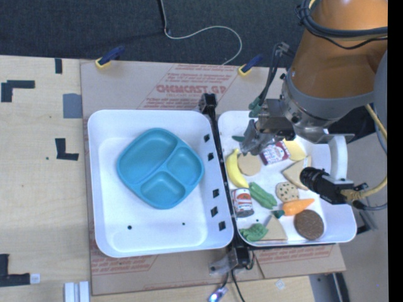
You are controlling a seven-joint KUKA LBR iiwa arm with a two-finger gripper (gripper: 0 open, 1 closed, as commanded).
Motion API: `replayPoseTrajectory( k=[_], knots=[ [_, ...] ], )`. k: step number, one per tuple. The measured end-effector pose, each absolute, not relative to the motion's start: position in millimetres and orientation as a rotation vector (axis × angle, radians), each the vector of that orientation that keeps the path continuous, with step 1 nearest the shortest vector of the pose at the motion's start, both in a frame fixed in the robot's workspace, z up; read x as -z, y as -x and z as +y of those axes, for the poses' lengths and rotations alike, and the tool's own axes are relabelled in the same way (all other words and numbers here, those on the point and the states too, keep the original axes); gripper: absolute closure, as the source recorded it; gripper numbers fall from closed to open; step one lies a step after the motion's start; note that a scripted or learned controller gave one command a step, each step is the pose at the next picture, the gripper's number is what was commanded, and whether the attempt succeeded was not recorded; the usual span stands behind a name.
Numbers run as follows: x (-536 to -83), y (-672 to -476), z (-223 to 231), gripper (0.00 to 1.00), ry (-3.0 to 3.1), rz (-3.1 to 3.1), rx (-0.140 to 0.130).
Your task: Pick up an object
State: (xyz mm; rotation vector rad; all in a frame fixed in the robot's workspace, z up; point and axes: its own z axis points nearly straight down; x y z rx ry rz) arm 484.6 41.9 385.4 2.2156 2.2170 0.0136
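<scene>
My gripper (250,145) hangs low over the back left part of the right bin (345,234). It is just above a yellow banana (235,170) and a tan round cookie (250,165). A purple packet (274,153) lies right beside it. Further forward lie a green pod (262,194), a small can (243,202), a chip cookie (286,190), an orange carrot (296,207), a brown round patty (309,224) and a sandwich slice with lettuce (264,231). Nothing is visibly held.
The left bin (104,187) holds a blue divided plate (160,167). A black divider (217,168) runs between the bins. The arm's orange band (346,30) and wrist loom over the right bin's back right, hiding part of it.
</scene>
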Motion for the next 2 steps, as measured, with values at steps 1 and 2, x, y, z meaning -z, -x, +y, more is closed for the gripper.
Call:
replayPoseTrajectory(
  k=[1,2],
  knots=[
    [-300.9,-482.5,72.2,1.00,-2.222,2.228,0.011],
    [-345.5,-483.7,30.9,1.00,-2.222,2.218,-0.001]
  ],
)
